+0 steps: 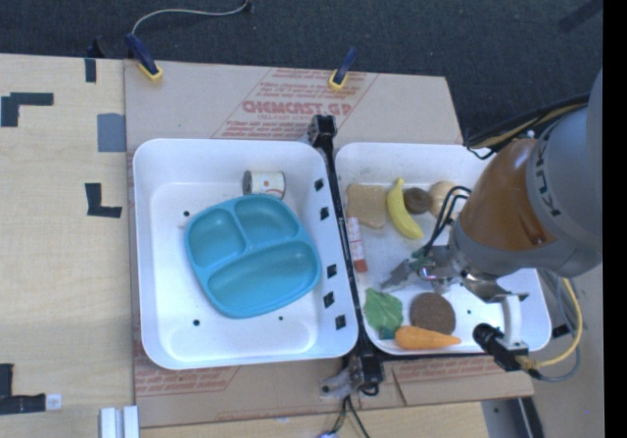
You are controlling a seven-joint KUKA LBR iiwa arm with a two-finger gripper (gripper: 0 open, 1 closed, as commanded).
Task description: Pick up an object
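Pick not done yet. Gripper [416, 269] is down in the right bin [509, 340], jaws look slightly apart with nothing between them. Nearest candidate, the brown disc [431, 313], sits just below the gripper; carrot [427, 337] below that, banana [402, 211] above. Grasp and lift remain.

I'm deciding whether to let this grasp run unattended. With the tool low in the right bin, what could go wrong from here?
The tool hangs among crowded items: the banana, brown disc and green leaf lie close together, so it may nudge or grab two at once. The carrot rests by the bin's near wall, and could be hard to grasp there. The red tube lies along the divider, likely awkward too.
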